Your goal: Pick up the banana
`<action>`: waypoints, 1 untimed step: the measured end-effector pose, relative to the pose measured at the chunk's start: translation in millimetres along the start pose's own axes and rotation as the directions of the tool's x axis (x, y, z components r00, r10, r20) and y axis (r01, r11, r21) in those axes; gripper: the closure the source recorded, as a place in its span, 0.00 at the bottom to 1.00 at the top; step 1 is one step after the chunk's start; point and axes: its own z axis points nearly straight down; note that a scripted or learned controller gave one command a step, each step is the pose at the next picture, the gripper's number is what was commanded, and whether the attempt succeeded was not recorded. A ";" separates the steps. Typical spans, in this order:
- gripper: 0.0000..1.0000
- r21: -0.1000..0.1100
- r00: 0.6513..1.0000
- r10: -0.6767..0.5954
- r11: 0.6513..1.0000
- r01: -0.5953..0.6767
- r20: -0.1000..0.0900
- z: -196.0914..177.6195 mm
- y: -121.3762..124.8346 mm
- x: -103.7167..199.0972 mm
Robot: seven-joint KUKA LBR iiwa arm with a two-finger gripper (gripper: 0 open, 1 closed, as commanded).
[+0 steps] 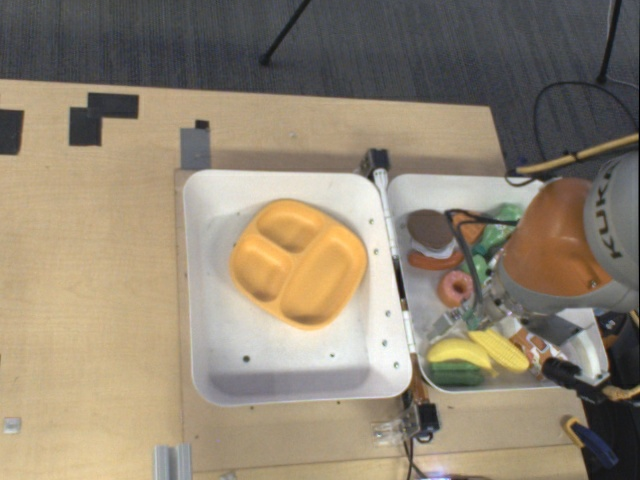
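Your banana (455,352) lies low in the right bin (598,376), close to its near wall, with a dark green piece (457,373) touching it on the near side and a corn cob (498,350) just beside it, away from the divider; the gripper (478,313) hangs just beyond the banana, deeper into the bin, near the pink doughnut (456,287); I cannot tell its grasping state, and nothing shows in its grip; judge the pick as not yet made, with the approach done and the descent, closing and lift all left; the yellow tray (298,262) sits in the left bin (215,298).
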 end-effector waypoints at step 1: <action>0.00 -0.006 0.811 -0.585 0.811 0.585 0.000 -0.1 -1.6 -5.8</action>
